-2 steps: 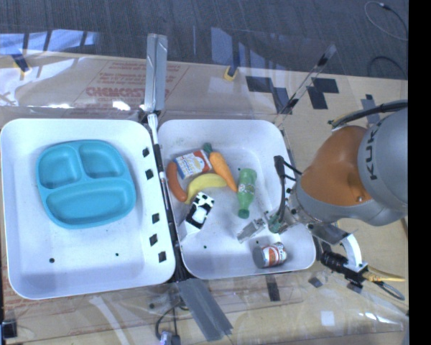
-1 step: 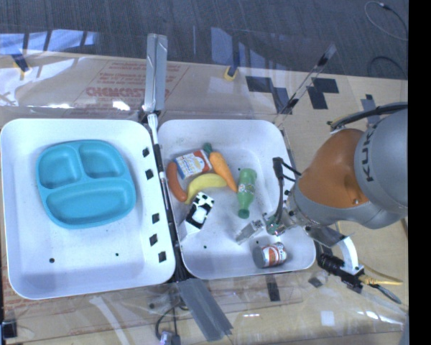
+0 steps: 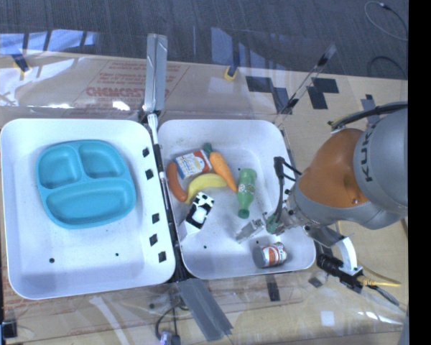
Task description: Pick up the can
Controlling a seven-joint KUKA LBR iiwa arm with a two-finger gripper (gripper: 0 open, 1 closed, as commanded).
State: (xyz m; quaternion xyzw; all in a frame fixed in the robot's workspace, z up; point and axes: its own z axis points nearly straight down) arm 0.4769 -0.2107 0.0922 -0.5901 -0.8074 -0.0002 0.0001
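Note:
The can (image 3: 273,254) is small, with a red and white label, and lies on its side near the front right corner of the right bin (image 3: 223,267). My gripper (image 3: 258,228) hangs low inside that bin, just above and slightly left of the can as the camera sees it, and nothing is visibly held in it. The grey arm with its orange band (image 3: 332,179) reaches in over the bin's right wall.
The right bin also holds a green bottle (image 3: 246,190), a carrot (image 3: 221,169), a banana (image 3: 205,184), a sausage (image 3: 176,182), a small orange carton (image 3: 192,164) and a black and white toy (image 3: 199,210). A blue divided plate (image 3: 86,180) sits in the left bin (image 3: 29,264).

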